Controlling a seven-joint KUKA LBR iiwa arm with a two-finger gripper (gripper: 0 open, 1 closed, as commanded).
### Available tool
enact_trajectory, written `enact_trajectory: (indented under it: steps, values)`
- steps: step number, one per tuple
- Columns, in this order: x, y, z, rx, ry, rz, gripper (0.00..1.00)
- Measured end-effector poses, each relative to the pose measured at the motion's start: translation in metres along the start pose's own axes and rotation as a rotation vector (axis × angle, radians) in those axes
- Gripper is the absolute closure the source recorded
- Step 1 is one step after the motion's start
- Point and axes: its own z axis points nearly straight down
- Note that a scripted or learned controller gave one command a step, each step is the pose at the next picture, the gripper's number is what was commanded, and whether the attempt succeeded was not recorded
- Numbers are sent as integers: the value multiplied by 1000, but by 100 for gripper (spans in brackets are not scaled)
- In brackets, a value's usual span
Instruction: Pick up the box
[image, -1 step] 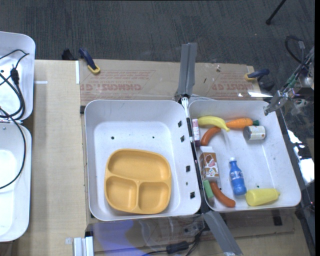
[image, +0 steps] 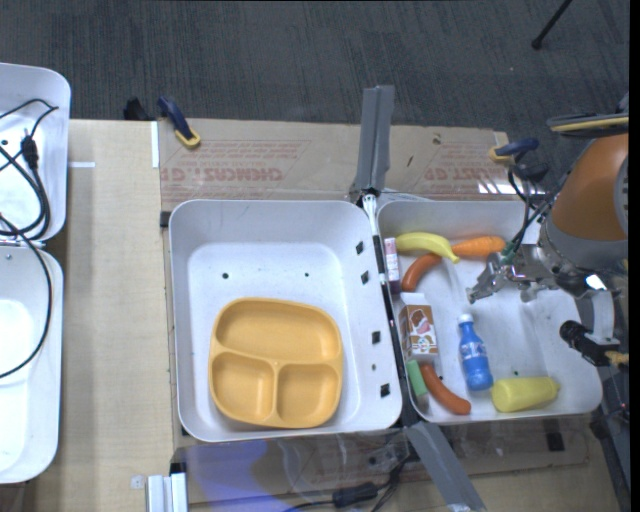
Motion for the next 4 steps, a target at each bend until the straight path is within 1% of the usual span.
enact_trajectory:
  steps: [1,2,4]
  values:
    - [32,-68,19,-2,1,-402,0]
    - [51,-95,19,-1,1,-479,0]
    - [51,-95,19,-1,1,-479,0]
